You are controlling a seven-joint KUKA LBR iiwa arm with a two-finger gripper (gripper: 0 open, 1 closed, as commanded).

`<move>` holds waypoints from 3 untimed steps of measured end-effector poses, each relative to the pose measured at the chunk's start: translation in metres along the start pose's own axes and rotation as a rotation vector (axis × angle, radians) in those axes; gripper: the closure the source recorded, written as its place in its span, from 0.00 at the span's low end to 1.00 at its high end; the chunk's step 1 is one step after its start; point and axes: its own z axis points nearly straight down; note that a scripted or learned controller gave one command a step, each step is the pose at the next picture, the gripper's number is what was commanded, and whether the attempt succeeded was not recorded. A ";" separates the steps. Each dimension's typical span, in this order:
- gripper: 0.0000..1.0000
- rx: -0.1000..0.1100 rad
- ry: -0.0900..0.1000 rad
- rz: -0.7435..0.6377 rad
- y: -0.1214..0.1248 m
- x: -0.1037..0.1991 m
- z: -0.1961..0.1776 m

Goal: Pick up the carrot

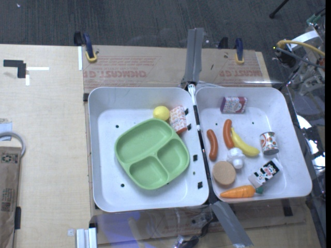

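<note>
**Asker:** Pincer apart or together?

**Describer:** I cannot tell. A cluster of robot hardware and cables (pixel 304 61) sits at the far right edge of the view, outside the bins, too tangled to make out the pincer in it.

**Asker:** Where is the carrot?

**Describer:** The carrot (pixel 238 192) lies in the right bin (pixel 289 112), against its near wall. It lies flat and crosswise, with the orange tip pointing left and the green top to the right. It is well apart from the hardware, which is at the far right while the carrot is at the near side.

**Asker:** What lies around it?

**Describer:** Just beyond it to the left is a round tan disc (pixel 224 173). Just beyond its green end is a small black-and-white carton (pixel 265 172), tilted. Farther back are a small white lumpy item (pixel 236 158), a banana (pixel 244 143), two reddish sausages (pixel 212 143) standing side by side lengthwise, and a small can (pixel 268 142) near the right wall. A purple packet (pixel 232 104) lies at the far side.

**Asker:** And the other bin?

**Describer:** The left bin (pixel 101 138) holds a green divided plate (pixel 151 154). A lemon (pixel 161 112) and a small printed carton (pixel 178 119) lie just beyond it. Both bins rest on a desk (pixel 41 128) of pale wood.
</note>
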 end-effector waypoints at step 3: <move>1.00 0.000 0.011 -0.212 0.040 -0.049 0.074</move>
